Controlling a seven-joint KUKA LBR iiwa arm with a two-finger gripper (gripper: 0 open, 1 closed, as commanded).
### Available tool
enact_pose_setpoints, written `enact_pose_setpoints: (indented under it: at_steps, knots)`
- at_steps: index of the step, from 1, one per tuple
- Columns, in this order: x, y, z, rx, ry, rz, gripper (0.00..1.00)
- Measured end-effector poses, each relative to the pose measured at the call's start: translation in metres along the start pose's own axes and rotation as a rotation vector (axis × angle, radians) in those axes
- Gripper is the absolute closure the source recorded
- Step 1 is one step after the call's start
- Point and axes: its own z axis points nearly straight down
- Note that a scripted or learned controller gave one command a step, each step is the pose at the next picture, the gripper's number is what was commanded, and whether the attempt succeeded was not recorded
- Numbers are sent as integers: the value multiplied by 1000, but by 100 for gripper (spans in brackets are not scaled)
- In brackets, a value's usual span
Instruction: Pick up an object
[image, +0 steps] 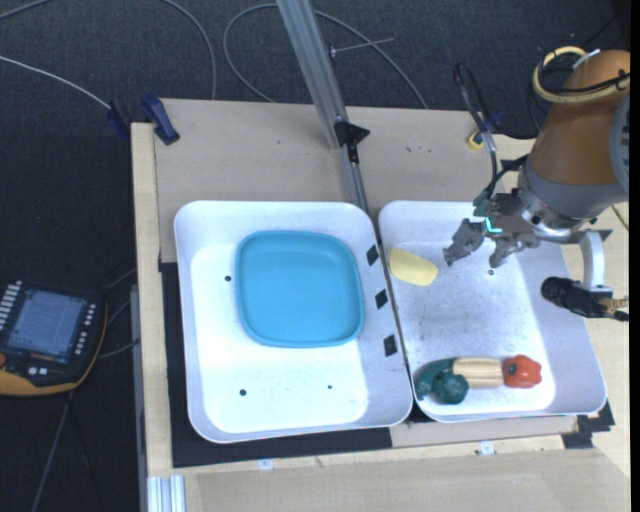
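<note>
My gripper (478, 250) hangs over the upper part of the right bin (560, 330), its fingers spread apart with nothing between them. A pale yellow lemon-shaped object (412, 267) lies just left of the gripper, near the bin's left wall. Along the bin's front edge lie a dark green object (442, 385), a tan stick-like piece (478, 372) and a red pepper-like object (521, 371), close together in a row.
The left bin (210, 390) holds a blue square plate (299, 288). A metal pole (325, 80) slants across the bench behind the bins. A black fitting (575, 294) on the arm hangs over the right bin's right rim.
</note>
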Motion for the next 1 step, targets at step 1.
enact_pose_setpoints:
  at_steps: [1]
  knots:
    - [0,0,0,0,0,0,0]
